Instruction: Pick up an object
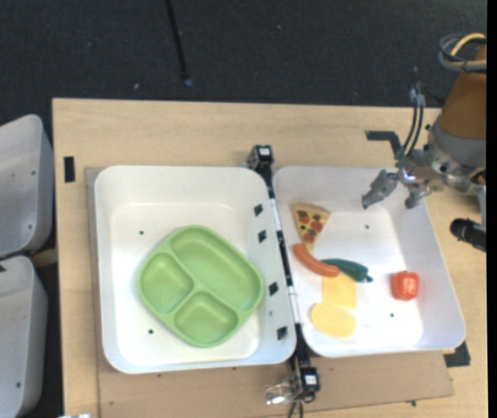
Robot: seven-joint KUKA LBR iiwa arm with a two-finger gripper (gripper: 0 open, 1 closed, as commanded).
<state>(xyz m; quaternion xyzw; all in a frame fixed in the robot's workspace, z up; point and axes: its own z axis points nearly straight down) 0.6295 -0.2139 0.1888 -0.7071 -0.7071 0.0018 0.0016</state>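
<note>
Gripper [393, 191] is seen w/ 2 fingers spread open, nothing held, above top-right corner of right bin [435, 259]. In that bin are laid pizza slice [310, 222], sausage [316, 261], green pepper [350, 270], 2 yellow pieces, red tomato [405, 286]. Green tray [199, 284] is set in left bin [113, 259].

My arm [462, 120] looks grey at the wrist under an orange band, with dark cables running down its side to a metallic grey tool [393, 192] with two slim fingers.
</note>
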